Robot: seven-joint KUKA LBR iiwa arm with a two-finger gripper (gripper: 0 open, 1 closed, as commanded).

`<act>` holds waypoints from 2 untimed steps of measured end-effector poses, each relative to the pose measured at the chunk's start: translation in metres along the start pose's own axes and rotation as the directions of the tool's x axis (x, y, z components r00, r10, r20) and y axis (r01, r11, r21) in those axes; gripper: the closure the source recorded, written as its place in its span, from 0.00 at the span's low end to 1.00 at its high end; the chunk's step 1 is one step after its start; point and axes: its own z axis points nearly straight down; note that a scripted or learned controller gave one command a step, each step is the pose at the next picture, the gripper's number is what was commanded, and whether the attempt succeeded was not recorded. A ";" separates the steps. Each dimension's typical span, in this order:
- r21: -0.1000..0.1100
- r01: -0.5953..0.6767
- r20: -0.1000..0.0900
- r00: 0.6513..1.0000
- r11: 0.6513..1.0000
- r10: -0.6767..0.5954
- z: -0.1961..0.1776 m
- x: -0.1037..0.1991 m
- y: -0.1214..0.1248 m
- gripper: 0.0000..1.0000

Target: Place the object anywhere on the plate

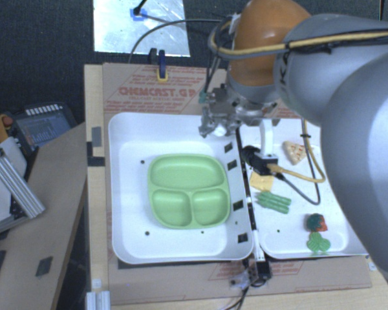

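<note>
Your gripper [215,126] sits over the back edge of the left bin [126,173], close to the divider, and from up here you can't tell whether the jaws are apart or together; nothing is visible between them. Just forward and left of it lies the green plate [186,190], three compartments, resting in the middle of that left bin. Over in the right bin [339,241] you've got the pieces: a yellow wedge [262,182] near the divider, green bean pods [273,203] just in front of it, a tan slice [295,152] toward the back, and a red-and-green piece [316,223] with a green leafy piece [318,243] at the front. Behind the bins, red print on the cardboard [149,86] reads "CHEMCAST". The orange band [265,37] rides above the wrist.
</note>
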 end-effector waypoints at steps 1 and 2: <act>0.002 -0.001 0.001 1.000 1.000 0.001 0.003 0.040 0.001 1.00; 0.003 -0.004 0.002 1.000 1.000 0.004 0.004 0.037 0.001 0.00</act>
